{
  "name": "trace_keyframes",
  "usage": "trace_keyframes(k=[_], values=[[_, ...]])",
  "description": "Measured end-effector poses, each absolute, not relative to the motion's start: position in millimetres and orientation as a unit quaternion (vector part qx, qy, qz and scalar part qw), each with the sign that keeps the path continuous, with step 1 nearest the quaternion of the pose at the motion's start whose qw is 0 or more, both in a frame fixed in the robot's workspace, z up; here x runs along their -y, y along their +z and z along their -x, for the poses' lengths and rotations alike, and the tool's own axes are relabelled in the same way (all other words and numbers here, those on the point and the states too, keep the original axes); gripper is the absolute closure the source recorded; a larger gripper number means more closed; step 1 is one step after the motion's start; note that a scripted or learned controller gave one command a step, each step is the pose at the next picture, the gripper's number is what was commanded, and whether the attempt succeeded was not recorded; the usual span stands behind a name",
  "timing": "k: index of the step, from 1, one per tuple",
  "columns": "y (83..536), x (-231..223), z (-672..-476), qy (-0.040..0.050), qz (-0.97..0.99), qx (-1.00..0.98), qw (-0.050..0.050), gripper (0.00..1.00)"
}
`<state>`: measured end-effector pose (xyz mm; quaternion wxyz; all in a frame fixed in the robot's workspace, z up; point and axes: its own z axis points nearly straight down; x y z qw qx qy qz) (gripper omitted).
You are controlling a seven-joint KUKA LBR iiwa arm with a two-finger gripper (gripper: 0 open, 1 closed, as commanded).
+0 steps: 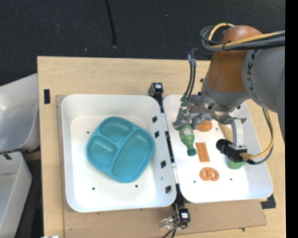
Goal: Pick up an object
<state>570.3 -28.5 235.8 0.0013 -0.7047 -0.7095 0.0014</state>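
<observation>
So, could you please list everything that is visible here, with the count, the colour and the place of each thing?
bench: 1, light wood, under both bins
left bin: 1, white, on the bench
right bin: 1, white, beside the left bin
divided plate: 1, blue, in the left bin
bottle: 1, green, right bin, just below the pincer
flat block: 1, orange, right bin, middle
pretzel shape: 1, orange, right bin, near side
round piece: 1, orange, right bin, partly hidden
small piece: 1, green, right bin, partly hidden
arm: 1, grey and orange, from the right
pincer: 1, over the right bin
</observation>
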Motion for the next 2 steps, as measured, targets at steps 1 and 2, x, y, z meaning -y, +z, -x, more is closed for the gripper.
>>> trace_keyframes(k=[1, 2], values=[[236.8, -18.6, -572.0, 0.0008, 0.704, 0.710, 0.001, 1.00], [231.6, -61.5, -565.0, 0.0018, 0.705, 0.709, 0.002, 1.00]])
